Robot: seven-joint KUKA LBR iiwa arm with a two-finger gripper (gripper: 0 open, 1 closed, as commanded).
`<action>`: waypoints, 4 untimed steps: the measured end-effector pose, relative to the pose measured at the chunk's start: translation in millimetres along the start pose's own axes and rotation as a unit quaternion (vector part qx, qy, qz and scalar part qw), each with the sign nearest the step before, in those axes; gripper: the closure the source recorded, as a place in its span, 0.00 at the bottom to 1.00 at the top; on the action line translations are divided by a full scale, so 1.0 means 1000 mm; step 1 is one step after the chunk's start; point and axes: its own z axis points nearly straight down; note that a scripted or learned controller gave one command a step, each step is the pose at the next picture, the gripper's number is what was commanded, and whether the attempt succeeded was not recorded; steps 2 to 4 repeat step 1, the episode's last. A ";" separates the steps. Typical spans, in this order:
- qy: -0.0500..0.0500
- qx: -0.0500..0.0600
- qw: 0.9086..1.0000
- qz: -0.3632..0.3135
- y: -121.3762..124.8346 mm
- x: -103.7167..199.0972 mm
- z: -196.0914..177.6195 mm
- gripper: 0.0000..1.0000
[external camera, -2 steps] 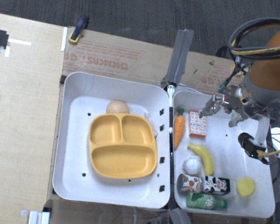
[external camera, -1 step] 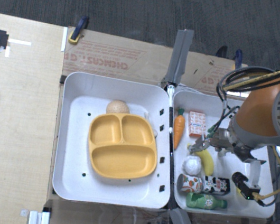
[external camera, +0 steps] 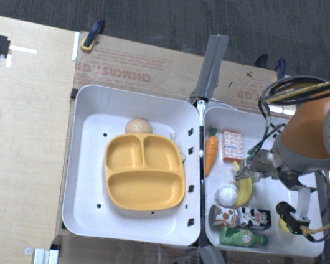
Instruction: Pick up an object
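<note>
Gripper (external camera: 247,173) low in the right bin (external camera: 309,248), right at the top end of the banana (external camera: 243,191); can't tell its state from this angle. Far to its left, in the left bin (external camera: 80,164), a yellow divided plate (external camera: 144,172) with a tan ball (external camera: 139,126) at the plate's upper edge. Just left of the gripper, a carrot (external camera: 210,154) lying along the bin wall. Up and slightly left, a small red-and-white box (external camera: 232,146). Below and left, a white ball (external camera: 226,195) touching the banana. Further below, a small carton (external camera: 241,217) on its side, then a green bottle (external camera: 242,238) beneath it.
</note>
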 end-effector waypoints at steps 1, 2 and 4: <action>0.000 0.001 0.989 0.148 -0.002 0.026 -0.100 1.00; 0.000 0.001 0.989 0.148 -0.002 0.026 -0.100 1.00; 0.000 0.001 0.989 0.148 -0.002 0.026 -0.100 1.00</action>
